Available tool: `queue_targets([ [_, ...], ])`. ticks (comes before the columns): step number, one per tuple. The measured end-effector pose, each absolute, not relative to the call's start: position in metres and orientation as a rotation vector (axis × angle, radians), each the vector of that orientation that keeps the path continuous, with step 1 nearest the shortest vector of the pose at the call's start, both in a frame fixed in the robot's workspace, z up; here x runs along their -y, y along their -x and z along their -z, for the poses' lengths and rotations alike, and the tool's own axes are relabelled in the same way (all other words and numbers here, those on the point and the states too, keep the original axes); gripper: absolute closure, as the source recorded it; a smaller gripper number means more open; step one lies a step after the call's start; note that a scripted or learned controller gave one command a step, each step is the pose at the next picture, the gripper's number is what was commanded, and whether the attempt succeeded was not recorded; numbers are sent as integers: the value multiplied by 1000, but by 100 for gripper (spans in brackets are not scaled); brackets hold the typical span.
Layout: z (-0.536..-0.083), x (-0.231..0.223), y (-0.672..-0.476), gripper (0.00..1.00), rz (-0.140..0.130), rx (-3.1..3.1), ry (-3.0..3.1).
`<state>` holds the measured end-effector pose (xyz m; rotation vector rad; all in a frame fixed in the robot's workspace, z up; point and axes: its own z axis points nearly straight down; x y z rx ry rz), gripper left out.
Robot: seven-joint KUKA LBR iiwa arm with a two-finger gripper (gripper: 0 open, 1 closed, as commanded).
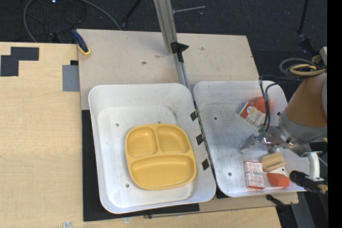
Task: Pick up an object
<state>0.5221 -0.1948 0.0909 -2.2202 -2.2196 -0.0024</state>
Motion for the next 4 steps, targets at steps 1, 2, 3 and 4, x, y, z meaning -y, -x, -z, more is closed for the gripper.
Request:
queue_targets([
  [1, -104, 193, -524, 100, 14, 2219, 2222],
  [2, -166, 196, -526, 100, 0, 2223, 2221],
  [3, -211, 191, -531, 100, 2, 2225, 2221],
  [4, -253, 190, -534, 100, 2, 2226, 2221],
])
